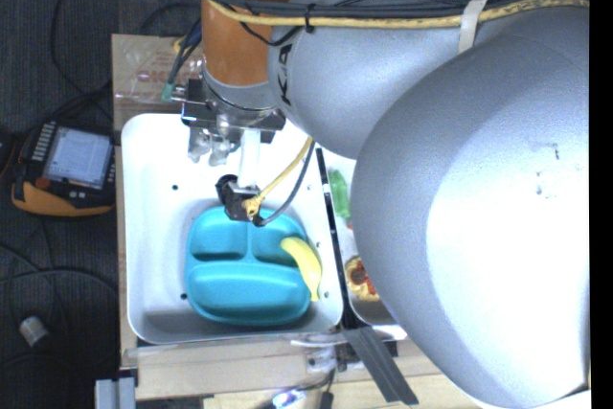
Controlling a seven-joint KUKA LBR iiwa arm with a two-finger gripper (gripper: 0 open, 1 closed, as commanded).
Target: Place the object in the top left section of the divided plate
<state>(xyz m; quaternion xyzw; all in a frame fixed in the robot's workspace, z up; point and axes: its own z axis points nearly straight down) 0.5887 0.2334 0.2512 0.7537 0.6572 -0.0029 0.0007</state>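
Observation:
A blue divided plate lies in the left white bin, toward its near side. A yellow banana-shaped object rests in the plate's upper right section, against the rim. The plate's top left section holds nothing I can see. My gripper hangs below the orange wrist band over the far part of the left bin, above and behind the plate's top left corner. A small black part with a yellow cable dangles just over the plate's far edge. I see no object in the gripper.
The grey arm covers most of the right bin. A green item and a reddish-brown item show along that bin's left wall. A handheld device lies on the floor to the left.

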